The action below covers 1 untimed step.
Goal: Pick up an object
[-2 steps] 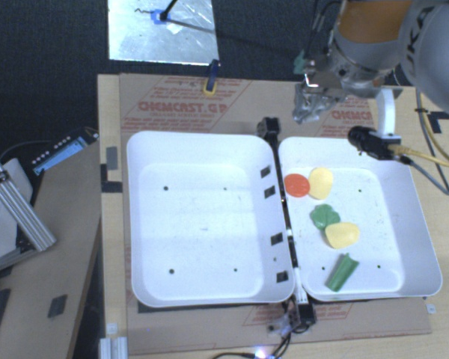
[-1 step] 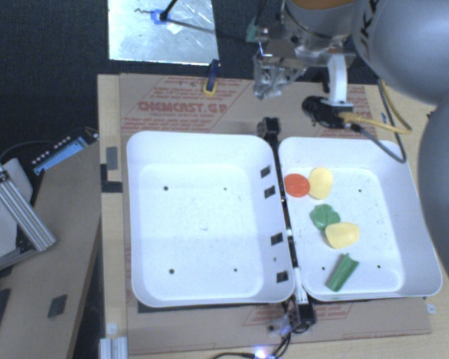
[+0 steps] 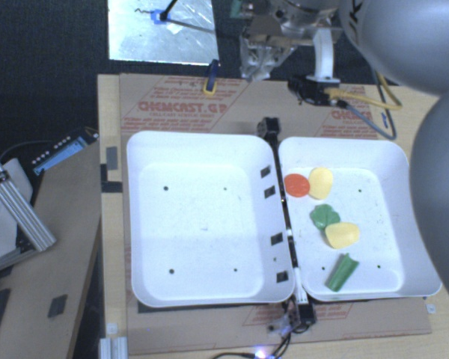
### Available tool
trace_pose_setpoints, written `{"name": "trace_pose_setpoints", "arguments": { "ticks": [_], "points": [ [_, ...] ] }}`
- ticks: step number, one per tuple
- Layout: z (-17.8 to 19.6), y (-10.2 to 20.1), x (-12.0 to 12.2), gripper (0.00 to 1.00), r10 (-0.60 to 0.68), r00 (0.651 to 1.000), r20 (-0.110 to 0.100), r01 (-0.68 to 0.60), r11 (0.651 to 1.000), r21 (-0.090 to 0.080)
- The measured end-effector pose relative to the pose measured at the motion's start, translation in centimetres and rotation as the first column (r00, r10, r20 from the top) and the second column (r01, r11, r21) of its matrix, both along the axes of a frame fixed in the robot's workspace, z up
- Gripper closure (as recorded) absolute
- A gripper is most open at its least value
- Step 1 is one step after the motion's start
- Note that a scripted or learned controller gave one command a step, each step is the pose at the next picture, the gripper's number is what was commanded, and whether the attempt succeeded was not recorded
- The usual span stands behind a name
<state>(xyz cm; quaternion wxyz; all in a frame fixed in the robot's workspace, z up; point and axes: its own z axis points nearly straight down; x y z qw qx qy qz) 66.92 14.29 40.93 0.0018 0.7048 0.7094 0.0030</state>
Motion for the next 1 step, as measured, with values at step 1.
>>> {"name": "trace_pose_setpoints", "arguments": {
  "ticks": [1],
  "points": [
    [1.61, 7.42, -0.13, 1.00, 0.004, 1.000, -0.002, -0.004, 1.000, 0.002]
  ]
}}
